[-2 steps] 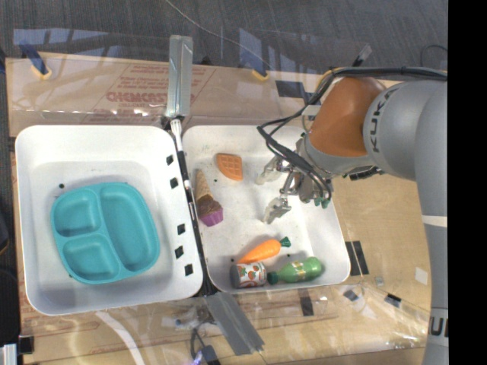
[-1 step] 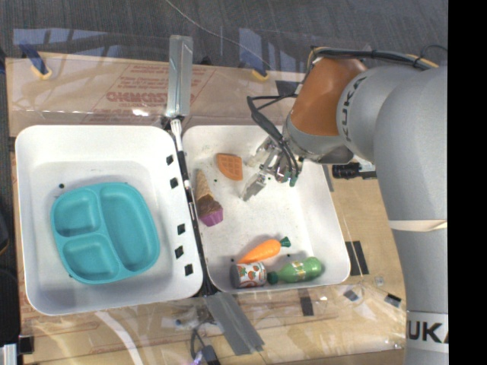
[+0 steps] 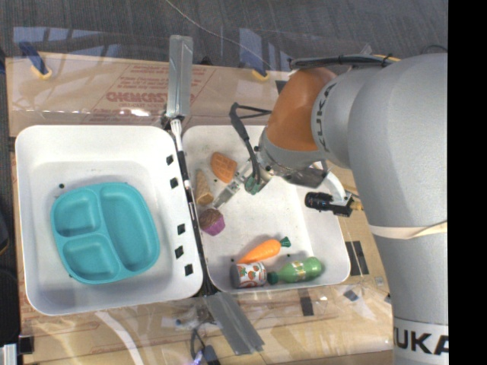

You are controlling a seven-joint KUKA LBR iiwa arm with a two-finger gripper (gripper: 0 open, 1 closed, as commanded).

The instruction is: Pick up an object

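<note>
**Gripper low in the right bin, among the toy food by the divider**

The task names no particular object, so I take the likeliest one to be what sits nearest the tool: a tan, cone-shaped piece lying just beside the divider wall of the right bin. It looks like a toy ice-cream cone or bread stick, pale brown, lengthwise along the wall. Just below it sits a small purple-and-brown lump, and up and to its right an orange-brown, loaf-like piece.

The gripper reaches in at a slant from my right, its thin metal tip ending close to the cone and between the three pieces. I see nothing between its fingers, and I cannot tell from this angle whether they stand wide or closed; the tip is too small and foreshortened. My judgement is that the arm is lowered for a grasp attempt, not carrying anything.

Further out, along the near wall of the same bin, lie a carrot, a small can and a green bottle, bunched together and well apart from the tool. They seem simply scattered.

The left bin holds a teal divided tray, lying flat in the middle.

The cone's closeness to the wall may crowd one finger.
</note>
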